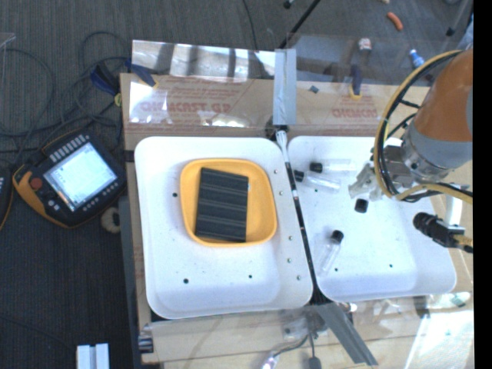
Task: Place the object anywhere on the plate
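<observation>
A square yellow plate (264, 206) lies in the left white bin (157, 229). A dark ribbed rectangular block (221, 204) rests flat on the middle of the plate. My gripper (364, 189) hangs over the upper right part of the right bin (400, 271), well apart from the plate and the block. A small black bit (360, 204) sits right beneath the gripper; I cannot make out whether it belongs to the gripper or lies in the bin.
Small items are scattered in the right bin: a black piece (315, 166), a clear tube (326, 181) and a black-capped vial (335, 239). A cardboard wall (231, 102) stands behind the bins. A teach pendant (73, 179) lies on the floor at left.
</observation>
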`<act>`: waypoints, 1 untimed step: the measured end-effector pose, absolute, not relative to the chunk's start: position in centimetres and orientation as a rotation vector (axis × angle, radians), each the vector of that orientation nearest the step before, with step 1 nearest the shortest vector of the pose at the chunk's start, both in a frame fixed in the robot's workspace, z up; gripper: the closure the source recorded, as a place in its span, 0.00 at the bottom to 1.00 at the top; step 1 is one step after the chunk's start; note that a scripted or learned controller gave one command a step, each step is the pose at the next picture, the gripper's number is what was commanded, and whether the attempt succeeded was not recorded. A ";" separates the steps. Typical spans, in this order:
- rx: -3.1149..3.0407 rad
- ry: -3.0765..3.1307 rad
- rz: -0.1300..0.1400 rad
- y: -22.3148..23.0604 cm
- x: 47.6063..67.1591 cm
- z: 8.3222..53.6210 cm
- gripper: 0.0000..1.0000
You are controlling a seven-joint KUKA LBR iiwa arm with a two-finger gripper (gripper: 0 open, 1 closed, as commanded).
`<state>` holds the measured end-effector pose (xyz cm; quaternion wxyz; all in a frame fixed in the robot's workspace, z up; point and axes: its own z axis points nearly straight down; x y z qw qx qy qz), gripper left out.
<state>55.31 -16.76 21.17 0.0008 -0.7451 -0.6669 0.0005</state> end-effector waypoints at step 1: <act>-2.340 -2.094 0.001 -16.8 55.3 21.2 0.00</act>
